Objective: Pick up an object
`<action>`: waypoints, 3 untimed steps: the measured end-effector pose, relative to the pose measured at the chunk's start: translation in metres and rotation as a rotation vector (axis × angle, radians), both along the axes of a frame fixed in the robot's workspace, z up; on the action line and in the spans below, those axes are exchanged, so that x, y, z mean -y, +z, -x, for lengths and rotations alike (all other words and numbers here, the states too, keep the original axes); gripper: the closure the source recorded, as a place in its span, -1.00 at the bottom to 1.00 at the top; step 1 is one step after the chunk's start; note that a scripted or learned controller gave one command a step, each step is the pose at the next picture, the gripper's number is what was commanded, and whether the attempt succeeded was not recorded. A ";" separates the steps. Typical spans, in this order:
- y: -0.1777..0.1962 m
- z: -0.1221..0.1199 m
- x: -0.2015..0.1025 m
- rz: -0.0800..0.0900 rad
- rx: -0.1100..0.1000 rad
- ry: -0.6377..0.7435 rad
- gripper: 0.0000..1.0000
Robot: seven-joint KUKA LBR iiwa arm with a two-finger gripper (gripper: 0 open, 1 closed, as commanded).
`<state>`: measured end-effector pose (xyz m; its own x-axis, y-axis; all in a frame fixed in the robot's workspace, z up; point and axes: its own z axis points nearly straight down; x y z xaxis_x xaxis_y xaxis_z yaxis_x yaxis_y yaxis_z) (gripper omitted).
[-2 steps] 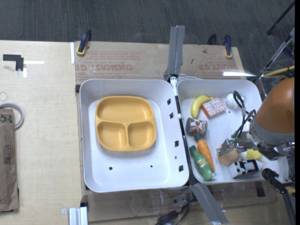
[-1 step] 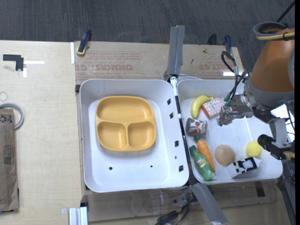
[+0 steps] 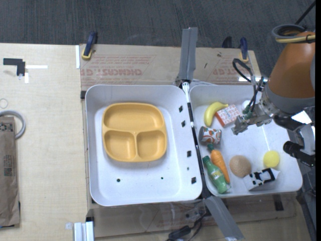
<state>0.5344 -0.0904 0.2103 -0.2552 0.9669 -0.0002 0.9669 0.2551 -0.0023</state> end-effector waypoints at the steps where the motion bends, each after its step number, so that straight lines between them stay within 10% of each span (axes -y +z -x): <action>1: -0.020 -0.097 -0.067 0.001 0.000 -0.002 1.00; 2: -0.086 -0.081 0.017 0.000 0.002 0.321 1.00; 3: -0.018 -0.125 -0.037 0.001 0.004 0.162 1.00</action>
